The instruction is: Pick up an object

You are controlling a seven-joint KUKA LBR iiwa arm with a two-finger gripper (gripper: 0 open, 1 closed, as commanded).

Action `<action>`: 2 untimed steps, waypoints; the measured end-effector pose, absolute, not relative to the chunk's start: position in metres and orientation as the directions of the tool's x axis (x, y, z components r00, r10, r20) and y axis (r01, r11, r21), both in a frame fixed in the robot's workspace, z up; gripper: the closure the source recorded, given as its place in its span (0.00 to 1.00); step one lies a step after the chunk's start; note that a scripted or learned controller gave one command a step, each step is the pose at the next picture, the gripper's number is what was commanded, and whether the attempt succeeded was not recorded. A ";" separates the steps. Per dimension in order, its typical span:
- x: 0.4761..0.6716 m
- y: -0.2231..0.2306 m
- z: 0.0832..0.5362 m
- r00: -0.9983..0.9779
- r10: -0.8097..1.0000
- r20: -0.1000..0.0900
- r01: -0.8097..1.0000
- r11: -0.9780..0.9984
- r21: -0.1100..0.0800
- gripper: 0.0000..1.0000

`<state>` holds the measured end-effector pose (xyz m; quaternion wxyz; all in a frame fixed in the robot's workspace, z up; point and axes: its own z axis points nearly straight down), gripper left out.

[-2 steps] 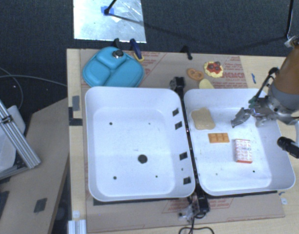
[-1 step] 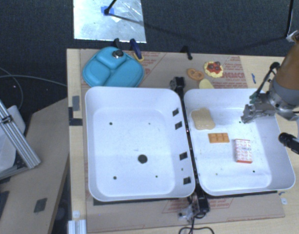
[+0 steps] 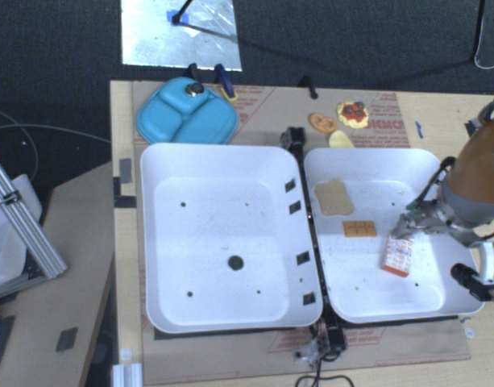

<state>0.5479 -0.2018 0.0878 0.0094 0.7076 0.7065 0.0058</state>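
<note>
The small red-and-white packet [image 3: 398, 255] lies flat on the floor of the right bin [image 3: 375, 309], tilted a little, with its upper end just under the gripper [image 3: 409, 223]. The gripper sits at the packet's top edge, touching it or nearly so; whether it is clenched on the packet or released I cannot tell, because the wrist covers that spot.

Just left of the gripper, and slightly lower, lies a flat orange cracker [image 3: 359, 229]. Further left and above it sits a tan slice of bread [image 3: 334, 197], near the bin's upper left corner. These 3 things share the right bin, and the packet is the nearest to the gripper.

The arm [image 3: 476, 180] rises from the gripper to the right, grey at the wrist with an orange band above it.

Well to the left of the gripper is the left bin [image 3: 162, 216], the other of the 2, with a dark round spot on its floor. Above the gripper, beyond the bin's far rim, 3 small toy foods rest on the bench: a pale yellow piece [image 3: 341, 139], a brown cookie [image 3: 321, 122] and a little pizza [image 3: 353, 114]. Far up and left lies a blue divided tray [image 3: 186, 113].
</note>
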 end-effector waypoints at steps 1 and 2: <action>0.551 -0.203 0.104 -0.002 1.000 -0.010 1.000 0.003 0.028 1.00; 0.551 -0.202 0.113 -0.003 1.000 -0.010 1.000 0.004 0.029 1.00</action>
